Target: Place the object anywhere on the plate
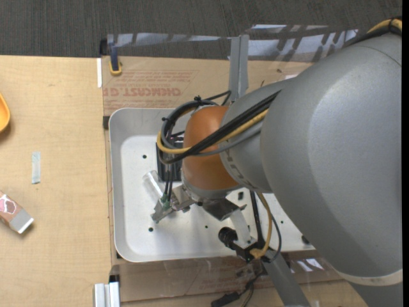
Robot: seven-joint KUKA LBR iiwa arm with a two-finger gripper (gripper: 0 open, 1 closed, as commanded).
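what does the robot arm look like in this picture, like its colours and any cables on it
The arm is a bulky, rounded grey shell that narrows to an orange band above the wrist. Black and yellow cables loop across the orange part and run back along the grey body. The gripper is dark metal with thin fingers, and another black and yellow cable curls beneath the wrist.

Even, fairly bright overhead light falls on the bench, with a soft sheen on the grey arm (332,139) and the orange band (204,149). Shadows in the white bin (128,171) are faint (the arm's bulk looks slightly soft, being close to the lens).
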